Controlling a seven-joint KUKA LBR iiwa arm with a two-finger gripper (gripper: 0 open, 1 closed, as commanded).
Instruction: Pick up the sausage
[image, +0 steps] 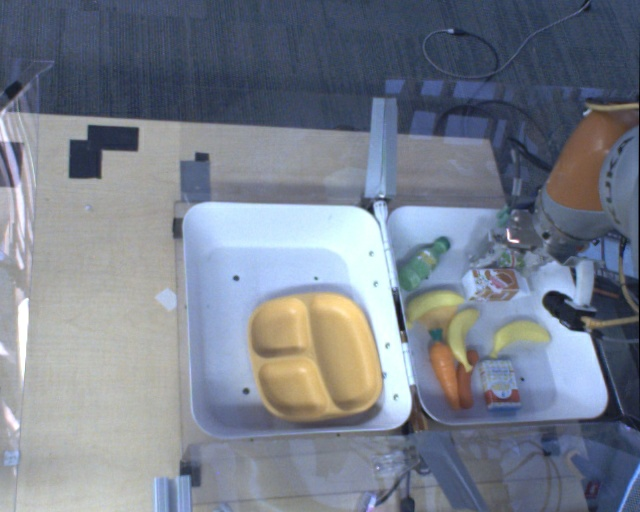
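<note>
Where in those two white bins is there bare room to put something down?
Left bin: bare floor behind and left of the yellow tray. Right bin: crowded with bottle, bananas, carrot; a small bare patch at its near right corner.

Soft, even overhead light falls on the wooden bench (100, 300), leaving the two white bins bright but not blown out, with a faint grey shadow under the yellow divided plate (315, 355) in the left bin (215, 250). A clear panel (20, 250) at the left edge catches pale streaks of glare. The picture is slightly soft throughout, small items in the right bin (590, 395) lack crisp detail, and the dark floor (250, 60) above shows fine grain.
</note>
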